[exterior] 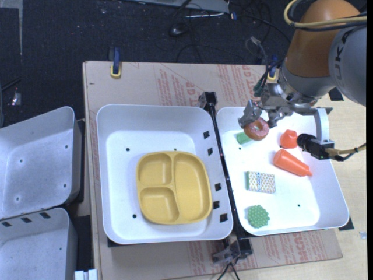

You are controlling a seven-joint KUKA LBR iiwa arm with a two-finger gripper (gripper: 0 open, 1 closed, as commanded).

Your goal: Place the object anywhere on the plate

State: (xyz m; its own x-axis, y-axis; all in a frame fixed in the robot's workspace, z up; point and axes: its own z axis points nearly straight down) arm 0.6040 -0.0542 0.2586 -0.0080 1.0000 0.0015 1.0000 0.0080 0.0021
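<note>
Here the near edge of the right bin (326, 217) carries a green bumpy ball (257, 216), and just behind it lies a small patterned packet (260, 182). Further in, toward the bin's right wall, an orange cone (291, 163) lies on its side with a small orange-red block (288, 139) just beyond it. Near the far left corner of that bin a small green piece (242, 137) rests on the floor, touching or just beside a reddish round object (257, 129). The claw (256, 121) sits right over that round object, at the end of the grey arm (326, 51) reaching in from the right.

Whether the claw is released or clenched I cannot tell; the round object seems to sit at its tip, but no clear grip shows.

The yellow plate (173, 187), with three sections, lies in the middle of the left bin (111, 156), well apart from the claw.

The step in hand looks like the pick, at the round object. If the grip is good, the next move calls for a lift clear of the bin walls, a carry across the divide between the bins, and a release over any section of the plate.
</note>
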